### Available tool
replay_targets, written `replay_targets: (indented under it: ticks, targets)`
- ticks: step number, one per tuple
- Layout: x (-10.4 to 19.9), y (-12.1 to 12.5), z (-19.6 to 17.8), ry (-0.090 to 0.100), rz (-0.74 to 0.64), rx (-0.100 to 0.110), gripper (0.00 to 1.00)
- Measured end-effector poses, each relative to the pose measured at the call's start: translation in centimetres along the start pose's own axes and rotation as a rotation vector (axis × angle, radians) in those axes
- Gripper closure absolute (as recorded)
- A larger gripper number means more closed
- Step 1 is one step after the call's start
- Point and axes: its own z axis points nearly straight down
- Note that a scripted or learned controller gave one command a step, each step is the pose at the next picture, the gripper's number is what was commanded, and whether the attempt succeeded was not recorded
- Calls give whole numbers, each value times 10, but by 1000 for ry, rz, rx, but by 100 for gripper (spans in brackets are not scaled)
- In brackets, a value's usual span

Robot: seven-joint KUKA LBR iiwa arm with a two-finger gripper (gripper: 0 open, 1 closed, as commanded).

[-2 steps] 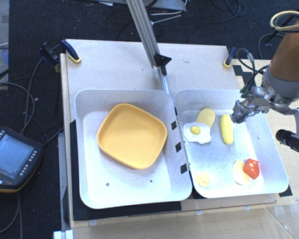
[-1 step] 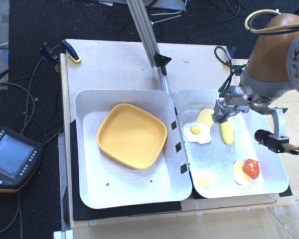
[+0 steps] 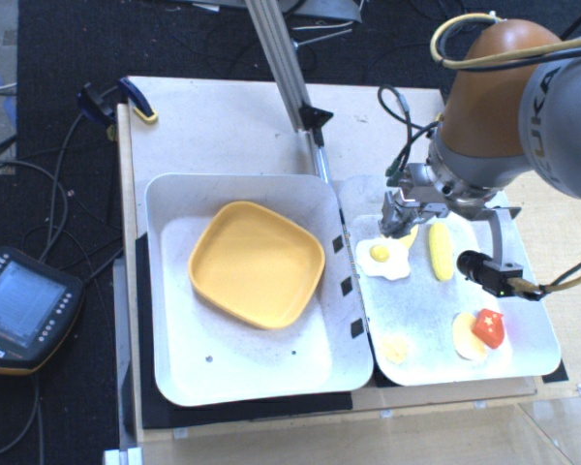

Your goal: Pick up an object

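The arm (image 3: 508, 95) comes in from the right, and its bulky orange band and grey wrist cover the far part of the right bin (image 3: 537, 352), so the rim there cannot be seen. The gripper (image 3: 399, 219) hangs low at the far left corner of that bin; it reads as a dark cluster of metal and cable, and whether the fingers stand wide or narrow cannot be told from this slant. Nothing can be made out between them.

Taking the fried egg toy (image 3: 383, 257) as the landmark: it lies flat on the right bin's floor just below the gripper, its near edge clear, its far edge close under the dark tip, contact uncertain. Just to its right lies a yellow banana-like piece (image 3: 441, 251), upright along the bin. Further right of that a black fitting (image 3: 486, 273) on the arm's bracket overhangs the bin. Toward the near right from the egg sit a red tomato-like piece (image 3: 488, 328) resting against a pale round slice (image 3: 466, 337). Straight toward the near edge from the egg is a small pale yellow bit (image 3: 396, 350), too faint to name.

Left of the egg, across the rims, the left bin (image 3: 174, 356) holds a square yellow plate (image 3: 258, 263). Both bins rest on the pale worktop (image 3: 223, 124).
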Motion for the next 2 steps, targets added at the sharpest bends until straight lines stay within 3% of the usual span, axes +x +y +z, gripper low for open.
replay_targets:
  ticks: [2]
  targets:
    - [101, 3, 9, 0, 0, 0, 100]
